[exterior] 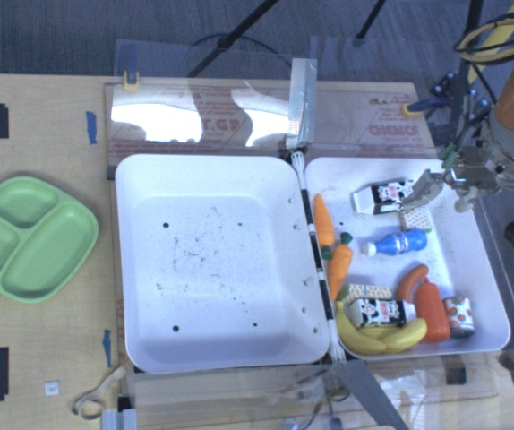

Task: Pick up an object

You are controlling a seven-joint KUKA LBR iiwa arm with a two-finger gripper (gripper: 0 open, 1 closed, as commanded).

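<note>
On the tabletop (42, 106) the green plate (33, 237) is lying well apart from the work, and the left bin (212, 249) is sitting bare beside it, so the choosing is happening in the right bin (474, 262). The gripper (415, 206) is hanging over that bin's upper part, just beside the upper milk carton (381, 195) and above the blue bottle (402, 243). Whether it is open or closed, I cannot tell from this slant, and nothing is showing as held.

The upper carton is looking like the best pick: it is lying alone, with white floor showing around it. The arm is likely needing to shift a little leftward, centre over the carton's narrow width, and go down square before closing. The bottle is round and may be prone to rolling out, so it is the poorer choice. The heap at the bin's lower end is crowded, with things touching, and a grasp there is risking a nudge instead of a hold.

Counting through the right bin:
- two carrots (326, 222) along its left wall
- two cow-patterned cartons, the second (384, 312) lying against the banana
- one banana (382, 337)
- one blue bottle
- one reddish sausage-like piece (411, 280)
- one orange bottle (432, 312)
- one small red-and-white can (459, 315)
</note>
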